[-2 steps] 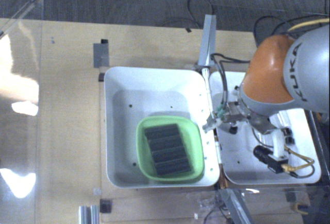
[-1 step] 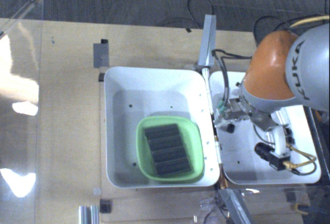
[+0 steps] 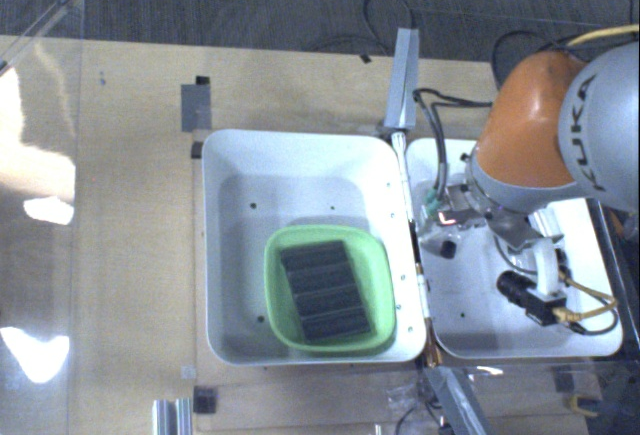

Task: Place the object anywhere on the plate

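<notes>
Dark block (image 3: 325,291) looks already on the green plate (image 3: 274,268) at 6 o'clock; can't tell the claw's (image 3: 455,223) grip at 3 o'clock, so just retreat.

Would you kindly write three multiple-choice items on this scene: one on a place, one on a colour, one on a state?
1. Where is the plate? A. in the left bin B. in the right bin C. on the bench
2. What colour is the plate? A. red B. green C. blue
3. How does the dark ridged block lie? A. flat on the plate B. on the bin floor C. propped against the bin wall
Answers: 1 A, the plate sits on the left bin's floor; 2 B, its rim is green; 3 A, the plate's rim surrounds the block.
</notes>
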